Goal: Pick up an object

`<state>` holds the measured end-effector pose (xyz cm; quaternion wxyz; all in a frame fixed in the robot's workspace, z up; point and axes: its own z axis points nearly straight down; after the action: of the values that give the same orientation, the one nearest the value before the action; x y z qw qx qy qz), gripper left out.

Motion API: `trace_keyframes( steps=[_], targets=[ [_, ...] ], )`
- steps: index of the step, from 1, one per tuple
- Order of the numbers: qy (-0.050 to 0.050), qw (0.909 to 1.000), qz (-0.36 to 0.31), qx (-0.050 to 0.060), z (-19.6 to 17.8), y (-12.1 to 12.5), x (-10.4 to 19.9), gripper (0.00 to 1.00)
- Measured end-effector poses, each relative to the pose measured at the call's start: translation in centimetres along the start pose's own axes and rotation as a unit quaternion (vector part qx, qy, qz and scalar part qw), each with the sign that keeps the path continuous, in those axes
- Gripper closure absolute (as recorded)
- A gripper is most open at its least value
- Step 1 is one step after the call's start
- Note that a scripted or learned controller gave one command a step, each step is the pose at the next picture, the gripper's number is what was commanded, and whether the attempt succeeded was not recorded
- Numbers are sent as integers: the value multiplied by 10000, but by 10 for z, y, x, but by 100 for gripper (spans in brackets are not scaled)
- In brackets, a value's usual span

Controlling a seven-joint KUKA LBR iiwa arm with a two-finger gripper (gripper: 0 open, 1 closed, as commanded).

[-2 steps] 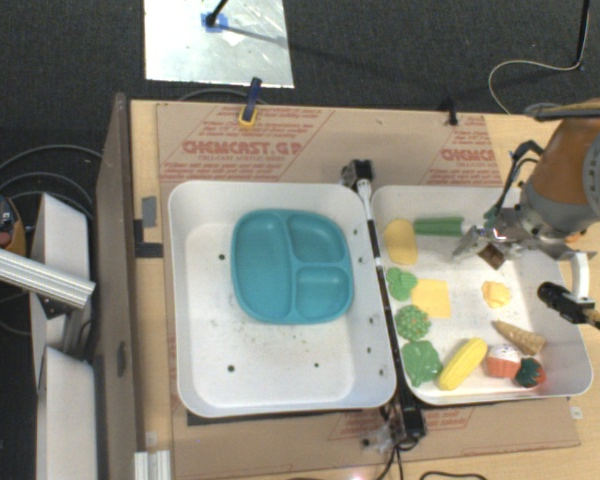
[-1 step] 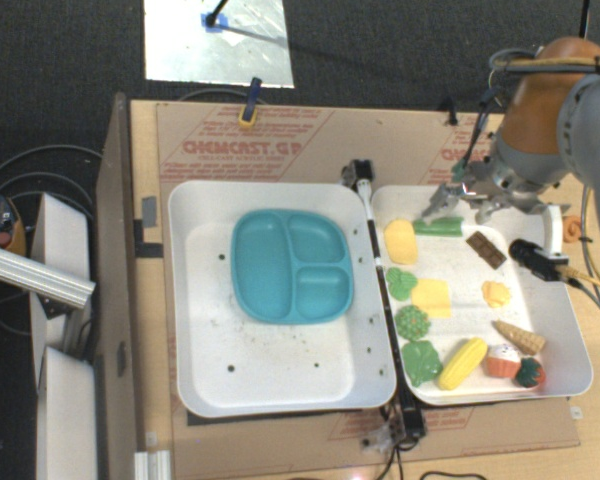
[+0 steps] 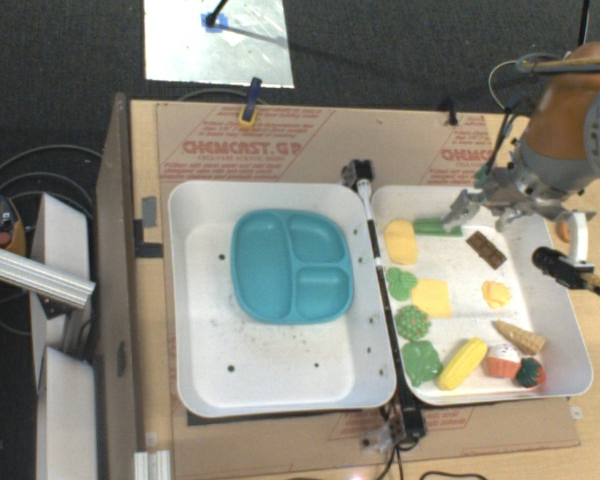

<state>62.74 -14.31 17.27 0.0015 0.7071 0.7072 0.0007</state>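
My gripper (image 3: 485, 213) hangs over the back of the right bin (image 3: 570, 338), its two fingers apart with nothing between them. Just left of its left finger lies a flat green piece (image 3: 437, 227). A brown chocolate bar (image 3: 486, 249) lies just in front of the gripper. Other toy foods are spread across this bin: a yellow lump (image 3: 400, 241), a yellow cheese slice (image 3: 431, 297), green vegetables (image 3: 412, 322), a corn cob (image 3: 462, 363), a small yellow piece (image 3: 496, 293), an ice-cream cone (image 3: 520, 337) and a red fruit (image 3: 502, 364).
The left bin (image 3: 205, 368) holds a teal divided plate (image 3: 290, 266). A ridge (image 3: 377, 268) separates the two bins. The grey arm with its orange band (image 3: 570, 118) comes in over the right bin's back right corner.
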Motion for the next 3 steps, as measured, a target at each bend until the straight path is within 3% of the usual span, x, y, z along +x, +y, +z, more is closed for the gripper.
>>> trace_keyframes(
  steps=[1,2,3],
  targets=[
    [1,10000,6,22,50,-9,-32,0],
    [-3,10000,-1,0,90,16,-63,0],
    [-7,10000,-18,-19,76,17,-62,100]
  ],
)
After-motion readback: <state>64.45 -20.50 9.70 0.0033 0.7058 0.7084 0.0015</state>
